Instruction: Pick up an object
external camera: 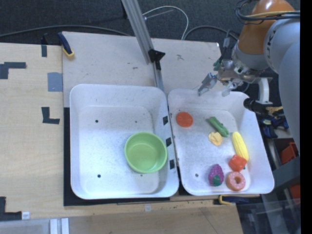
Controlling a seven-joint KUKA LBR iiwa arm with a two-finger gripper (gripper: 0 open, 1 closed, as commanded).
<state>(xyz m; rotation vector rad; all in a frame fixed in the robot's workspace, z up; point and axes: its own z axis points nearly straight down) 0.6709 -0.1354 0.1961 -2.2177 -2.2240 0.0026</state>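
My gripper (215, 87) hangs over the far rim of the right bin (195, 182), fingers spread open with nothing between them. Below it in that bin lie an orange-red round piece (184, 119), a green vegetable (218, 126), a small yellow piece (215, 139), a yellow corn cob (240, 145), a red-orange pepper (237, 163), a purple eggplant (215, 174) and a pink doughnut (236, 181). The round piece is the closest to the gripper, a little to its left and nearer the camera.
The left bin (87, 101) holds a green bowl (145, 152) near its front right corner. A slanted metal pole (141, 28) runs down to the divide between the bins. Cables lie behind the bench.
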